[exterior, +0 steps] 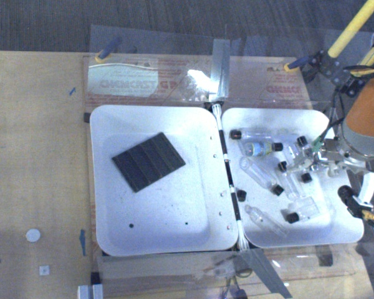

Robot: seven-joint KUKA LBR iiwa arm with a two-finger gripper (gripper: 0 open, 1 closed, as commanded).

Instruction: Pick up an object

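Nothing is lifted yet, by my reckoning: the metal gripper (316, 157) hangs low over the right-hand shallow white plastic bin (336, 229), among clear plastic vials with black caps (262, 147) scattered there; whether it grips one I cannot tell. A dark, flat ribbed rectangular panel (148, 161) lies in the left white bin (193, 223) on the tan desk (31, 142).

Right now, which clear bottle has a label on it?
The bottle near the right bin's far edge, carrying a green-blue label; the other clear bottles look plain.
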